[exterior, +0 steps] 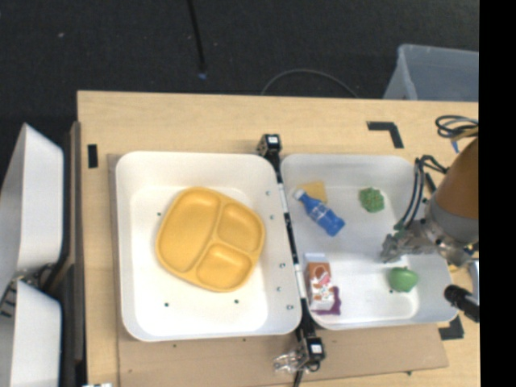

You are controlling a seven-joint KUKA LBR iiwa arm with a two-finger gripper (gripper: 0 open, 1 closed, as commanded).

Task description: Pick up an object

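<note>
The right bin (355, 317) holds a blue bottle (321, 213) with a yellow piece (314, 190) beside its cap. A bumpy green object (372, 199) lies toward the back, a round green object (402, 279) near the front right, and a red and purple packet (322, 287) at the front left. My gripper (401, 246) hangs low over the right side of this bin. It is just behind the round green object and apart from it. Nothing shows in its grasp.
The left bin (137, 313) holds a yellow divided plate (211, 238). A divider with black clamps (269, 144) separates the bins. A translucent tub (431, 72) stands at the back right, cables (455, 125) lie near the arm, and white boxes (36, 208) sit left of the bench.
</note>
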